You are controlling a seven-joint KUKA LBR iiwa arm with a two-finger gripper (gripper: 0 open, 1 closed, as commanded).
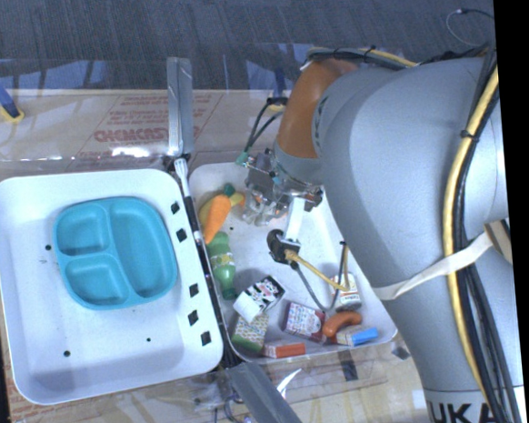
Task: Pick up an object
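My gripper [260, 197] hangs low over the far end of the right bin [374, 309], below the orange band of the wrist. An orange carrot [215, 215] lies just to its left against the bin's left wall, with a small yellow-green piece [233, 197] at its upper end. Below the carrot lies a green bottle [221, 262]. Nothing shows between the gripper and these things, and it is not seen holding anything.
The near end of the right bin holds a black-and-white carton [259, 297], a green-tan box [247, 331], a pink carton [300, 319], an orange-red sausage [340, 322], a blue-white block [361, 336] and a red bar [284, 349]. The left bin [30, 361] holds a blue divided plate [114, 251].
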